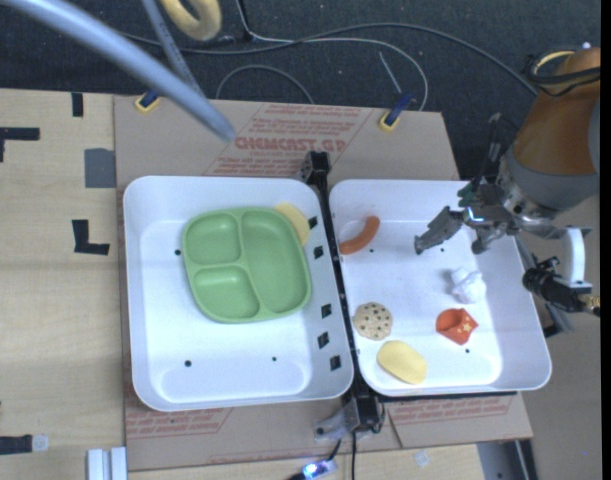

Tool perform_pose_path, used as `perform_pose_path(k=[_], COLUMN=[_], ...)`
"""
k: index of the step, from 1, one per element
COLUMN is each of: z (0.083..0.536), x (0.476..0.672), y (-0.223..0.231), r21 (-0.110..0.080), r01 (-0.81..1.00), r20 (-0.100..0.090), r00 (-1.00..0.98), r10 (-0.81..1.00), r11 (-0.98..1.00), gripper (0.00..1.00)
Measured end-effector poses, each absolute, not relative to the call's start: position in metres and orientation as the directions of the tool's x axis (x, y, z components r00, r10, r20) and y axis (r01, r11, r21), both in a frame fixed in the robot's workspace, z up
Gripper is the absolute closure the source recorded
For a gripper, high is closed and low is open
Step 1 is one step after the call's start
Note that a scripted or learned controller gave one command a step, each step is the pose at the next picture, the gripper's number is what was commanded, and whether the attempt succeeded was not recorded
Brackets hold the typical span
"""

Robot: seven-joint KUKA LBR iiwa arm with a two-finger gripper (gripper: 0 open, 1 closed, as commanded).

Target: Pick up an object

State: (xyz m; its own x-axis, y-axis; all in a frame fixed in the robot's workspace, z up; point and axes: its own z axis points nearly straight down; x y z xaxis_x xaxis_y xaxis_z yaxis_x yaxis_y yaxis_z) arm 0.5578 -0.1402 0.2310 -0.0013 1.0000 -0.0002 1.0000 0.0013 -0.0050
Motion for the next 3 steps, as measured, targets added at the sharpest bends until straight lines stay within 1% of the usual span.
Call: perform_pose_path(k=[1, 2, 3], z=[0.168, 0.112, 0.126], x=[0.558, 0.551, 0.552], y=[-0.135, -0.125, -0.125], r21=[-0.007, -0.008, -0.004], r01=[1.000, 1.000, 1.000], r20=[0.001, 0.001, 0.000], r00=[-0.001, -0.002, -0.003], r10=[1.000, 1.000, 1.000], r11=[0.001, 0.002, 0.003], gripper=[0.00, 0.00, 1.00])
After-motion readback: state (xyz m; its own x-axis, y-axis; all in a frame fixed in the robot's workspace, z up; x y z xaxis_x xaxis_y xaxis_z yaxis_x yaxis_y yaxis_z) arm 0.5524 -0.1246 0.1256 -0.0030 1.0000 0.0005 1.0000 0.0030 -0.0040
